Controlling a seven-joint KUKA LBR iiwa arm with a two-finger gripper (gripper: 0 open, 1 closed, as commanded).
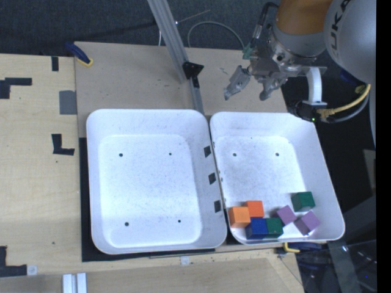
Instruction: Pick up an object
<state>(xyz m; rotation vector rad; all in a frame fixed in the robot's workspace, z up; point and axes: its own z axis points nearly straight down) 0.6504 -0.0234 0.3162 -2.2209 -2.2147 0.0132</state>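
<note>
Several small blocks lie at the near end of the right bin [317, 163]: an orange block [240, 215], a darker orange block [255, 208], a blue block [258, 226], a green block [274, 226], two purple blocks [286, 213] [307, 222] and a dark green block [302, 200]. My gripper [252, 86] hangs high over the bench just beyond the right bin's far rim, well away from the blocks. Its two fingers [235, 85] stand spread apart with nothing between them.
The left bin [98, 133] sits beside the right one. A slanted metal rail [171, 35] runs down to the gap between the bins. A thin cable loop [214, 29] lies on the bench behind. Black tape marks dot the bench at left.
</note>
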